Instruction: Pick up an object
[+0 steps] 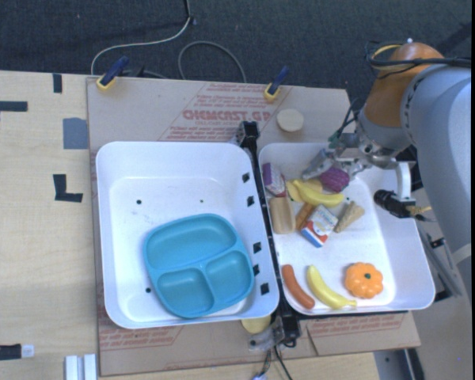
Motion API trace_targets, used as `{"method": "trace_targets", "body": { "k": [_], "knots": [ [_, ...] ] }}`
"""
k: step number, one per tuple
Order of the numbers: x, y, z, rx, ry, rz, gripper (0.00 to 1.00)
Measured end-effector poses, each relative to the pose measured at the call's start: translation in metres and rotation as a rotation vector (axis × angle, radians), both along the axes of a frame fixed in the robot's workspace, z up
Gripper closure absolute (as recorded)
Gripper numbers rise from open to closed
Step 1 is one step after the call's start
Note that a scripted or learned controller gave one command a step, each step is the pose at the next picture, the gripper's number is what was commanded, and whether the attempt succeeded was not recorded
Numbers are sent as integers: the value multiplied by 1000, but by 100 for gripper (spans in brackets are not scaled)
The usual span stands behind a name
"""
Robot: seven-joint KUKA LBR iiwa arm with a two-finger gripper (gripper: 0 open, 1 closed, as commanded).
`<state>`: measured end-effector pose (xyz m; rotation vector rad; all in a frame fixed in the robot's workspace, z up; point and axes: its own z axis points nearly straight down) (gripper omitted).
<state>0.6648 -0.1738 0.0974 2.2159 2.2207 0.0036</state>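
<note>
A rounded purple object (pixel 335 179) is pinched between the metal gripper (pixel 332 163) fingers, just above a smooth curved banana (pixel 315 193).

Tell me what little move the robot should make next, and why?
Probably lower the gripper a little. It hangs at the top of the right white bin, right by the round purple toy and the yellow toy banana, and I cannot see anything gripped yet.
</note>
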Motion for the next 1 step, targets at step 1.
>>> {"method": "trace_targets", "body": {
  "k": [1],
  "knots": [
    [-1,0,6,-1,6,1,100]
  ]
}}
